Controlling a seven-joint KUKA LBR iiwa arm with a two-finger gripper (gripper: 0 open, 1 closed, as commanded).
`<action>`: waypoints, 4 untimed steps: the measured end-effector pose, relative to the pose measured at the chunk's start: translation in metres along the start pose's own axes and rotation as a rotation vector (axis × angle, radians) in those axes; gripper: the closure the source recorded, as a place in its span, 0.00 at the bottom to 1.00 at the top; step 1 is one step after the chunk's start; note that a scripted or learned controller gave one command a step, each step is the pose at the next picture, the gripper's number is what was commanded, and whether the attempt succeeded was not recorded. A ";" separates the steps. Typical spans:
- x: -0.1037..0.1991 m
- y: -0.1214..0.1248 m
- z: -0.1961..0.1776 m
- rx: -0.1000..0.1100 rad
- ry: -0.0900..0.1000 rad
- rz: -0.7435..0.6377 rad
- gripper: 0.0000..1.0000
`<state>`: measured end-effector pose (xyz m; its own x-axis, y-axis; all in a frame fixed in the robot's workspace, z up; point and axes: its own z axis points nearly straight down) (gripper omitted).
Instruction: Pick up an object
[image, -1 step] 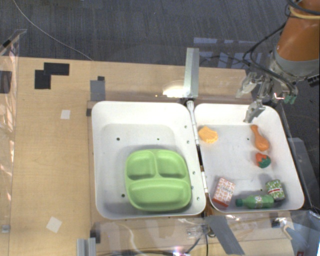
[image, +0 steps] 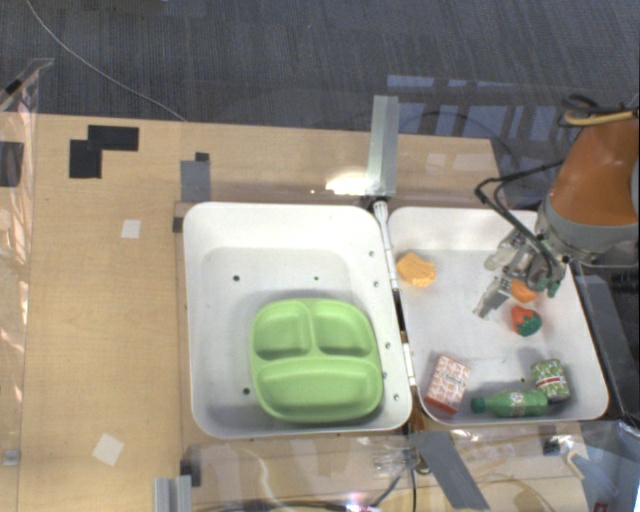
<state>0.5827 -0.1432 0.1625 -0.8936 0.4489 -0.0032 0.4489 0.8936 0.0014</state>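
My gripper (image: 512, 287) hangs over the upper right part of the right bin (image: 460, 235), and its fingers look spread open. A small orange toy (image: 525, 292) sits right by the fingers, partly covered by them; it does not look clamped. Just below it lies a red strawberry toy (image: 527, 321) with a green top. A yellow-orange food piece (image: 417, 269) rests at the bin's upper left. Along the bin's front edge are a pink box (image: 448, 383), a green bottle (image: 512, 403) lying on its side and a green can (image: 550, 380).
The left bin (image: 215, 250) holds a green divided plate (image: 317, 359) in its lower middle. A metal divider (image: 392, 290) runs between the two bins. The grey and orange arm (image: 598, 190) comes in above the right bin's far right corner.
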 end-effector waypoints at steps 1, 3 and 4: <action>-0.010 -0.035 0.072 -0.002 -0.012 -0.010 0.00; -0.017 0.033 0.072 -0.007 -0.011 0.214 1.00; 0.047 0.123 -0.029 -0.010 -0.010 0.071 1.00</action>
